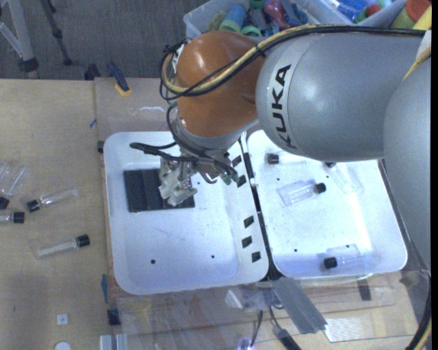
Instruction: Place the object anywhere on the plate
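Camera view, looking down at a slant. Two shallow white bins sit side by side on the tabletop [48, 137]. The arm [328, 89] comes in from the right, grey, with its orange band [212, 82] above the wrist, and hangs over the upper part of the left bin [178, 260].

The gripper [176, 188] points down over the right end of a dark rectangular plate [140, 190] lying flat in the upper left of the left bin. A pale, translucent lump shows at the jaws, just over the plate's right edge; whether it is the object or part of the gripper, I cannot tell. Whether the jaws are spread or pressed together, cannot tell either: cables and wrist hardware crowd the spot.

In the right bin [383, 253]: a clear vial with black cap [301, 191] lying tilted near the middle, and a second capped vial [340, 260] lying near the front edge. A small dark piece [273, 158] sits near the bin's upper left corner.

On the tabletop left of the bins, well apart from them: several more clear vials [61, 245] lying loose, some with black caps.

Behind the bins, at top: a clear tub of coloured items [236, 17].
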Controlling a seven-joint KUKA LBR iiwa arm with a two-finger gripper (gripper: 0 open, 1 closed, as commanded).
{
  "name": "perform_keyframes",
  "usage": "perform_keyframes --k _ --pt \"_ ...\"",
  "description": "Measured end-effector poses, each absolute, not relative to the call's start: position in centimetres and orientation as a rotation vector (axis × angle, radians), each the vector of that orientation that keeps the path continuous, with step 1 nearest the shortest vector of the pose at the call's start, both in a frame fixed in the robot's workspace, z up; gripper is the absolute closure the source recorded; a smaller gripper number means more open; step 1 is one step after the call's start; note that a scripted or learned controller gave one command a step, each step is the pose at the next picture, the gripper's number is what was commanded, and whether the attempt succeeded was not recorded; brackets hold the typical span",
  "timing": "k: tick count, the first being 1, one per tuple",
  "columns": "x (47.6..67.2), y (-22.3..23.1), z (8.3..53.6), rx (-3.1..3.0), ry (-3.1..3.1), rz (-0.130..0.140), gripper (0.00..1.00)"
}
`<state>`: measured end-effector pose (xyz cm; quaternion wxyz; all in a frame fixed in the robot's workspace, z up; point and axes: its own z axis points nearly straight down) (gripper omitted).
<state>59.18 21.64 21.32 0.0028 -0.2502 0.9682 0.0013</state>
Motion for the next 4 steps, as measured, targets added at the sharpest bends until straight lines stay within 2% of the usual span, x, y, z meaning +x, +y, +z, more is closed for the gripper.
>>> perform_keyframes --k 1,2,3,4 --pt "66.8 22.5 26.0 -0.46 3.099 0.005 1.0" --pt "61.1 22.5 23.0 0.382 3.118 0.0 1.0" --pt "60.1 22.5 24.3 1.112 2.935 0.001 1.0" --pt "56.4 20.0 24.9 1.676 2.659 -0.005 1.0"
